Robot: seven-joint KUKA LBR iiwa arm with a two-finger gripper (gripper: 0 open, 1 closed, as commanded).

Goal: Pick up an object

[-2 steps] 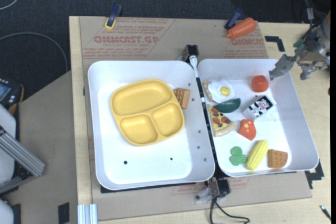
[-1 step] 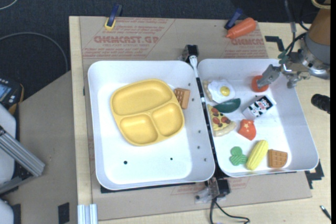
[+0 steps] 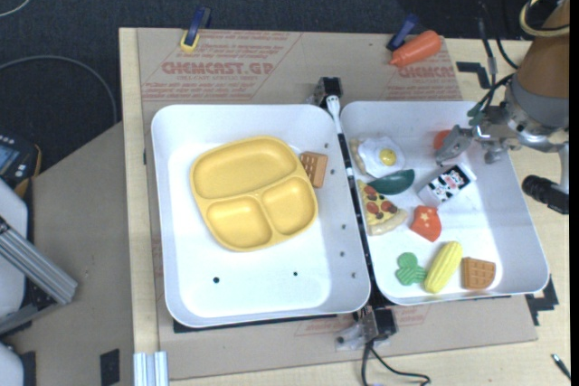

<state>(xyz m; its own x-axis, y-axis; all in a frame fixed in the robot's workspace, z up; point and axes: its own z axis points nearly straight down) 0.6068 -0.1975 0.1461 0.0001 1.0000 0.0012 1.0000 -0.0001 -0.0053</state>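
Over the far right part of the right bin (image 3: 520, 212) hangs the gripper (image 3: 466, 143), its grey fingers spread apart with nothing between them. Just below it lies a small black-and-white carton (image 3: 450, 183), tilted, its print too small to read. A red thing (image 3: 442, 139) by the fingers is partly hidden. Nearer the bin's left edge sit a fried egg (image 3: 380, 155), a dark green piece (image 3: 391, 182) and a pizza slice (image 3: 380, 206). Along the near edge lie corn (image 3: 442, 266) and a waffle (image 3: 478, 272). The left bin (image 3: 262, 294) carries a yellow divided plate (image 3: 253, 192).
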